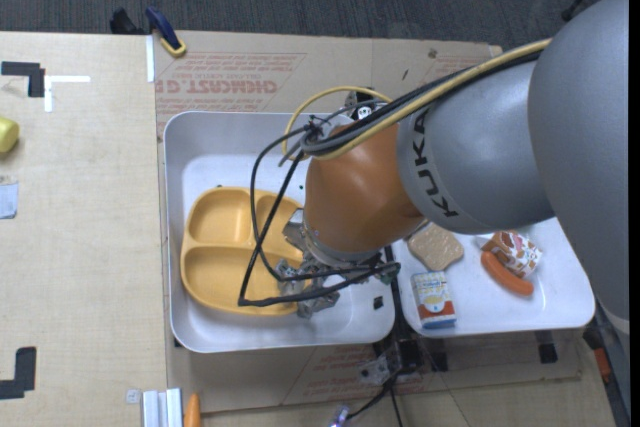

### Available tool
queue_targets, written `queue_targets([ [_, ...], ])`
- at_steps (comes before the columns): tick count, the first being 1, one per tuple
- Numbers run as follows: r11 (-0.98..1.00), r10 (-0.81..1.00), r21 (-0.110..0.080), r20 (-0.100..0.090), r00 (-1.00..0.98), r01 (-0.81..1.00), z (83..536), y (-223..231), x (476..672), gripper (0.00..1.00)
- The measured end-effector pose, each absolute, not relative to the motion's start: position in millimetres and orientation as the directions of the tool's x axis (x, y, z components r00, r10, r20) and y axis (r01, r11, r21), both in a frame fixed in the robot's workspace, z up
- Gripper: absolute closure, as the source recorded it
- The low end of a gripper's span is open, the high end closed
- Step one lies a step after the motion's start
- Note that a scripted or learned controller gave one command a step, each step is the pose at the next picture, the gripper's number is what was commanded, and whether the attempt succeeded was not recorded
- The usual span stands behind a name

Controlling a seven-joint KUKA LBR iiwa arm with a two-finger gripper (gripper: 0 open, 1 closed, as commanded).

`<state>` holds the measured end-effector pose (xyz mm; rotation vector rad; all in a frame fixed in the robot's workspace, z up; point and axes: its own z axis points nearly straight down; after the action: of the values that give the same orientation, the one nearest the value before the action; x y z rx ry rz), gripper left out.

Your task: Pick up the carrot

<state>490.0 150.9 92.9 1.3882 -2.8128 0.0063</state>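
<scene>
Over the right edge of the yellow plastic divided tray (215,250) hangs the tool (318,293); spread or pressed together, we cannot tell. Well right of the tray lies the slim orange carrot (505,277), untouched. We judge it's the approach: next, swing right, then descend.

A large grey robot arm (520,135) reaches in from the right, its orange wrist band (355,190) angled downward, black cables looping around the gripper (320,290) below it.
</scene>
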Motion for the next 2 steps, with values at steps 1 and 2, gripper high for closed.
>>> queue_targets([
  [1,0.718,-0.696,0.001,0.000,-0.718,-0.696,145,121,540.8,1.00],
  [2,0.519,-0.855,0.000,0.000,-0.519,-0.855,224,177,501.0,1.00],
])
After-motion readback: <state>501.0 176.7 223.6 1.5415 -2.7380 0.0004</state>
